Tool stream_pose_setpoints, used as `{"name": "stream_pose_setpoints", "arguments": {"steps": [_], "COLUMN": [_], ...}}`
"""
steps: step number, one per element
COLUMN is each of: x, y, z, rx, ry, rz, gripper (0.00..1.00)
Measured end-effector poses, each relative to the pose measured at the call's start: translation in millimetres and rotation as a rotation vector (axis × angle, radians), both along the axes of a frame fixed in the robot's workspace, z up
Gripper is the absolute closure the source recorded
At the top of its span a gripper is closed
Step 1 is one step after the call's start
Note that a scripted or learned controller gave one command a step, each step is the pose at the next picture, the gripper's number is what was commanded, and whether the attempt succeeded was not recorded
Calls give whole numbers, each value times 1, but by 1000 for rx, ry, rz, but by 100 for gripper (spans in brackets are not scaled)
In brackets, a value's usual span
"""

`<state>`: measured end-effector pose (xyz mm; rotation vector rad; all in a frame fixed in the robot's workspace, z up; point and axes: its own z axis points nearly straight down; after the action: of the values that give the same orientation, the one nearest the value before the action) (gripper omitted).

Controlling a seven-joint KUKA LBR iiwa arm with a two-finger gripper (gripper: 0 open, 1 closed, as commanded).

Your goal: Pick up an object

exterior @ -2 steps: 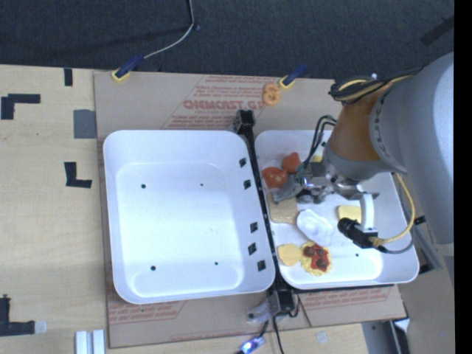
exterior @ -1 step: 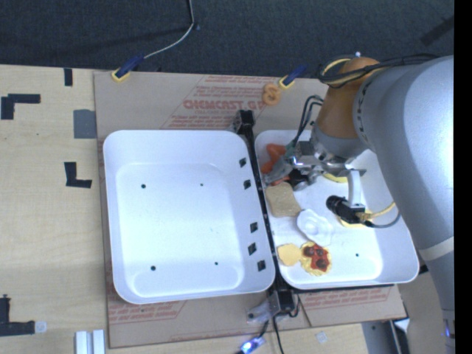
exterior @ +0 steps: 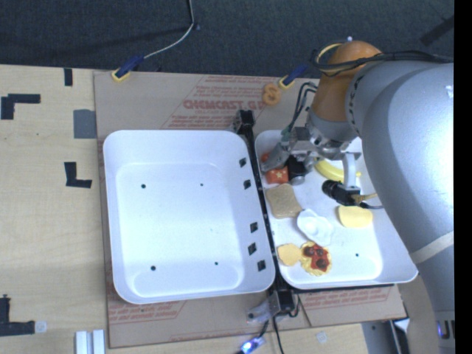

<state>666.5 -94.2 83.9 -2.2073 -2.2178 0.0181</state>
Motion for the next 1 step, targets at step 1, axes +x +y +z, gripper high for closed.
{"name": "stream_pose_setpoints", "arguments": {"steps": [1], "x": [-1], "y": [0], "z": [10], "rx": [0], "ry": [0], "rz": [-2], "gripper": [100]}}
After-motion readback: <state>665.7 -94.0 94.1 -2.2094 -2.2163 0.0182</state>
